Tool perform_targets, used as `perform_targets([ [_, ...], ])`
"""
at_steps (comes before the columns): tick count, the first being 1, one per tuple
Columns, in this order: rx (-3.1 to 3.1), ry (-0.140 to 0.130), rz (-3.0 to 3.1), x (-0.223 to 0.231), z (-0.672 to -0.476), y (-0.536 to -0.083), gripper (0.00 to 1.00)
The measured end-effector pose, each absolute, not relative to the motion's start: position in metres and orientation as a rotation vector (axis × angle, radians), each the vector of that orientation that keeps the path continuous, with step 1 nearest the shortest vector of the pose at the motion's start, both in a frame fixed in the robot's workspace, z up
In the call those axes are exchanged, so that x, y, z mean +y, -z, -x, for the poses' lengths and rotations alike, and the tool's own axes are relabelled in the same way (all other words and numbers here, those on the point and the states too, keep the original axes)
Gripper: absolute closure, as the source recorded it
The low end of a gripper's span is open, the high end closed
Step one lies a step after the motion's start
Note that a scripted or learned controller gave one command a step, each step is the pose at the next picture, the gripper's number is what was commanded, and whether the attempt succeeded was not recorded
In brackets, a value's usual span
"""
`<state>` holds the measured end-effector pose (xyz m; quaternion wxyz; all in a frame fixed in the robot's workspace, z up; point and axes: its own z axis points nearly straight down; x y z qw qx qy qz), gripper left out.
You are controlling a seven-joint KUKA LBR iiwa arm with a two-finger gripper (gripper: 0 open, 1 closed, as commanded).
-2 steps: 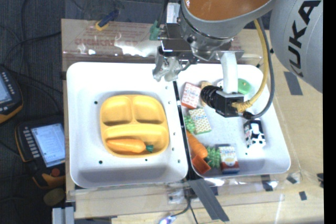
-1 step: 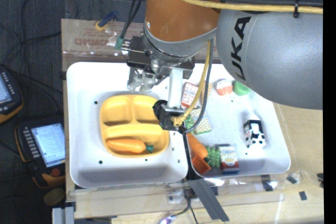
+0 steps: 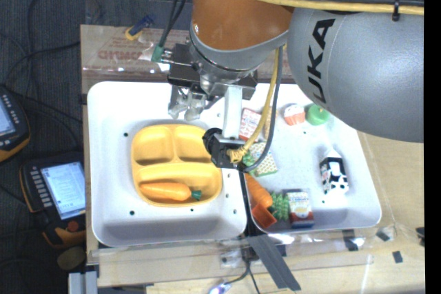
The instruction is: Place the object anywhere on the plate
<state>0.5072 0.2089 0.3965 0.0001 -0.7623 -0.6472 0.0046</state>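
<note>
A yellow plate [image 3: 157,146] with three compartments lies in the left bin [image 3: 110,113]. An orange toy carrot [image 3: 165,191] with a green tip lies flat in the plate's near compartment. My gripper [image 3: 186,105] hangs over the far rim of the plate, well apart from the carrot. Its metal fingers stand open with nothing between them. The grey arm with its orange band covers the top of the view and hides the far edge of both bins.
The right bin [image 3: 358,169] holds several toys: a cow-patterned bottle [image 3: 334,175], a small carton [image 3: 301,208], a green broccoli piece [image 3: 280,204], an orange piece [image 3: 258,193], a green disc [image 3: 318,114] and printed packets [image 3: 250,124]. Cables hang by the divider.
</note>
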Motion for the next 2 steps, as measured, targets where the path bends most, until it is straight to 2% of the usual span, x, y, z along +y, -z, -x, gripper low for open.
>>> perform_targets([
  [2,-2.047,-0.028,2.387,0.2093,-0.5078,-0.4132,1.0],
])
